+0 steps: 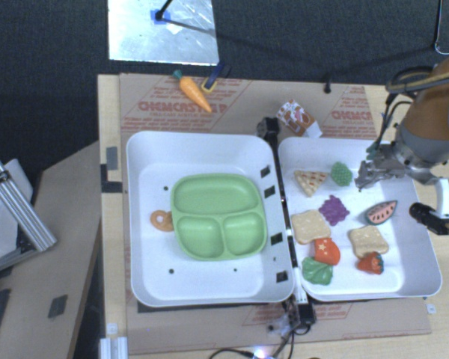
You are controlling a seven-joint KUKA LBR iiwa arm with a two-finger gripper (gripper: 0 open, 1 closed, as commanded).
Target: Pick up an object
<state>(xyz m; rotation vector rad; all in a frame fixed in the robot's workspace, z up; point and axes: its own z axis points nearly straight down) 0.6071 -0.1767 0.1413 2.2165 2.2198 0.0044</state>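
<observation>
My gripper (368, 176) hangs over the back of the right bin (423, 275), just right of a green broccoli piece (341, 173) and above a watermelon slice (380, 212). Nothing shows between its tips. The same bin holds a pizza slice (310, 181), purple grapes (334, 210), two bread slices (310, 225) (368, 240), a red-orange pepper (326, 250), a strawberry (370, 262) and a green leafy piece (317, 271).
The left bin (146, 275) holds a green divided plate (217, 215) and a small pretzel (162, 221) at its left. Behind the bins on the cardboard lie a toy carrot (194, 93) and a small wrapped snack (295, 118).
</observation>
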